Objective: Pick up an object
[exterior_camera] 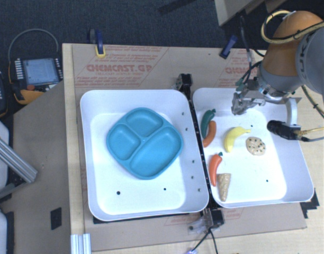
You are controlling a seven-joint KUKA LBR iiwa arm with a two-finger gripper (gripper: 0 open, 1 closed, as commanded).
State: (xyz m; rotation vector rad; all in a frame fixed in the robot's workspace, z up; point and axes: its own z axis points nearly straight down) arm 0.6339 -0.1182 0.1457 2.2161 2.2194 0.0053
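The gripper (241,106) hangs over the far part of the right bin (289,192), nothing visibly in it. Whether it is spread or pressed together I cannot tell from this slant.

The closest candidate looks like the toy banana (234,137). It lies on the bin floor just nearer the camera than the gripper and a touch to the view's left, apart from it. Its long axis runs on a diagonal, from far-right down to near-left, so a grasp across the narrow middle would call for the wrist to turn square to that line.

The chocolate-chip cookie (255,145) sits just beside the banana on the view's right, close but not touching.

Along the bin's left wall lies a green-and-orange toy vegetable (207,126), perhaps a carrot or a pepper. Nearer the camera is a red-orange one with a green stem (215,168), and a beige cone-shaped piece (224,186) lies at its lower end.

The left bin (98,194) holds a single blue divided plate (145,142), well away from the arm.

The pick is not yet made.
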